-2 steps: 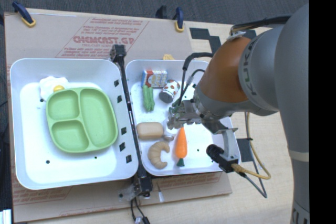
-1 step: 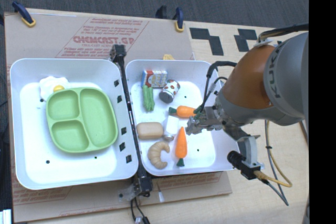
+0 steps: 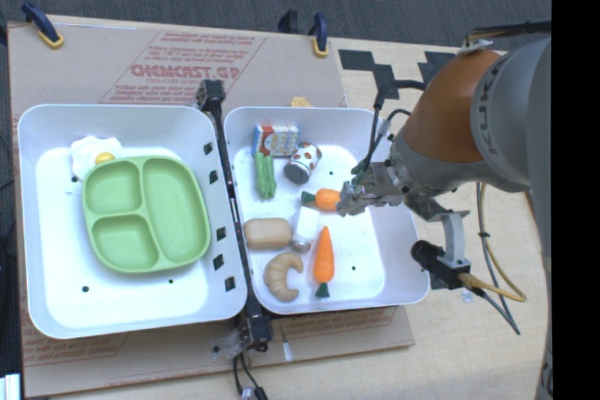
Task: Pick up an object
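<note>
The right bin [image 3: 398, 281] holds toy food: a carrot [image 3: 322, 258], a croissant [image 3: 282, 276], a bread roll [image 3: 267, 232], a small orange fruit [image 3: 325, 198], a green pickle [image 3: 265, 173], a colourful carton [image 3: 277, 140], a dark can [image 3: 302, 163] and a white block [image 3: 307, 222]. My gripper [image 3: 354, 200] hangs low over the right side of that bin, just right of the small orange fruit. The wrist hides the fingertips.
The left bin [image 3: 42, 295] bears a green divided plate [image 3: 145, 212] and a fried-egg toy [image 3: 97, 151] at its back left. A black divider with clips [image 3: 223, 201] runs between the bins. Cables [image 3: 492, 281] trail off the arm at the right.
</note>
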`<state>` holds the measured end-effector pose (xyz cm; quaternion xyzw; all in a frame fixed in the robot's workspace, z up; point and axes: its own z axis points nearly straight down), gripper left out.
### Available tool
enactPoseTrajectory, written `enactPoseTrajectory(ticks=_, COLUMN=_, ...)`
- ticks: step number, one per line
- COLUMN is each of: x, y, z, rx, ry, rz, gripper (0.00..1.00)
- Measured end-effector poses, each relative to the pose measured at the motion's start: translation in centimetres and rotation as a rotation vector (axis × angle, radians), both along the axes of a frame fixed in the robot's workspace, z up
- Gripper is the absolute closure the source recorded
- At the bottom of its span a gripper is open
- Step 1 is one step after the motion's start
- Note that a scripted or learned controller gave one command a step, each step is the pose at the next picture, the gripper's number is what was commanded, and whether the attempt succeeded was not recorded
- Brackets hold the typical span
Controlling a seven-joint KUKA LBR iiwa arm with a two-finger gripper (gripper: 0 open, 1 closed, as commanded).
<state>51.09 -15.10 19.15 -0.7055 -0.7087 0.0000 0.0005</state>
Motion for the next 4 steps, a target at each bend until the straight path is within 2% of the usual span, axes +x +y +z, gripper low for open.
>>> enactPoseTrajectory(ticks=1, x=0.0, y=0.0, z=0.0, rx=0.000, ry=0.000, rz=0.000, gripper=0.00)
enactPoseTrajectory(ticks=2, x=0.9, y=-5.4, z=-10.0, rx=-0.001, ry=0.001, rz=0.001, gripper=0.00)
enactPoseTrajectory(ticks=3, x=0.9, y=-5.4, z=-9.0, rx=-0.001, ry=0.003, rz=0.005, gripper=1.00)
enactPoseTrajectory(ticks=4, x=1.5, y=-6.0, z=-3.9, rx=0.000, ry=0.001, rz=0.000, gripper=1.00)
